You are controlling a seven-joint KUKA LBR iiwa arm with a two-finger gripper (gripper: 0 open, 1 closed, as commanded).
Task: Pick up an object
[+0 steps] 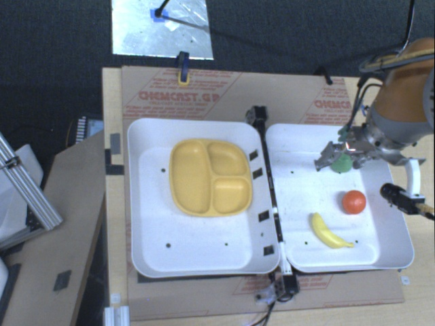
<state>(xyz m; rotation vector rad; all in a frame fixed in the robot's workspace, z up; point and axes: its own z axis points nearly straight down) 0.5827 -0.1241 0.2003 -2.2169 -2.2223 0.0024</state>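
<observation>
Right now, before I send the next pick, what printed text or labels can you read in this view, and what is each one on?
"CHEMCAST GP", red print, seen upside down on the board under the bins, far left.
A second red print of the same kind at the far right, partly covered, not fully readable.
No readable text on the yellow tray, banana or red ball.
</observation>
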